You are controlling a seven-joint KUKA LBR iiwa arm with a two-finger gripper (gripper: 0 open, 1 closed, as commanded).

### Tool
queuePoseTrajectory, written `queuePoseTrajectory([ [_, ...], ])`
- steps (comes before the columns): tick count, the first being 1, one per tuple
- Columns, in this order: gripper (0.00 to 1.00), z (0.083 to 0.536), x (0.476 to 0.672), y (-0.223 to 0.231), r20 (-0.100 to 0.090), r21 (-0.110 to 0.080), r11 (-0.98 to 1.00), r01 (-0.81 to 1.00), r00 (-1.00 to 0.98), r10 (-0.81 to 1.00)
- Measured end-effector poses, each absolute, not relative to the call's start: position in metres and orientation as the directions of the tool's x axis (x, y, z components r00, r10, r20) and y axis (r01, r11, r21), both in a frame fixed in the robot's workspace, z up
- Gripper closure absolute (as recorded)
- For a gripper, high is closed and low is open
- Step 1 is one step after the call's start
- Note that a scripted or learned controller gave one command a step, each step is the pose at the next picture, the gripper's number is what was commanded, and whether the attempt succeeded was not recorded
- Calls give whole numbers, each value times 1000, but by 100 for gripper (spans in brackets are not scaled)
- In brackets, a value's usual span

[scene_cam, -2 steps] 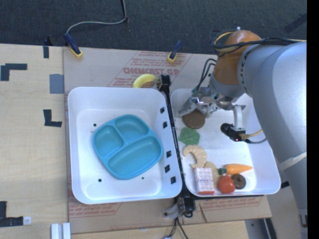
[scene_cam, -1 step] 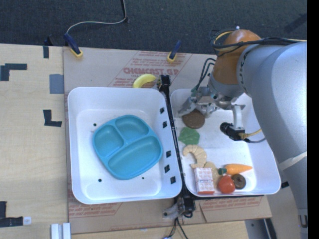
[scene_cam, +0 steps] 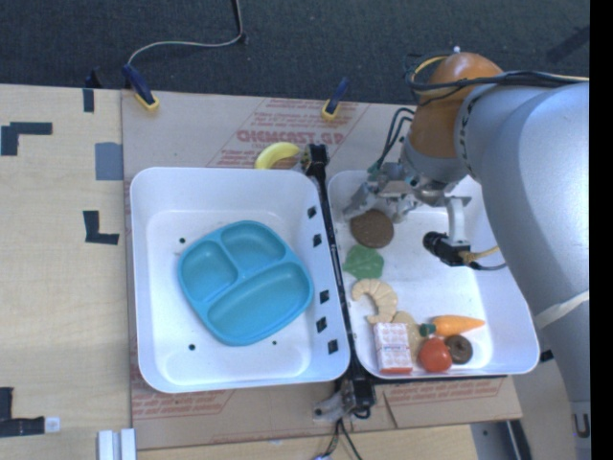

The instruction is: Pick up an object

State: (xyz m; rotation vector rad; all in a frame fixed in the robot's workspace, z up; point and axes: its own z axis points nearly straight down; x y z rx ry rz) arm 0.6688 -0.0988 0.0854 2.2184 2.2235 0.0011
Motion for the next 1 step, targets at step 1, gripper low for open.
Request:
queuePoseTrajectory([
  [1,0,85,665,-99,-1,2,2,1000,-2,1000],
])
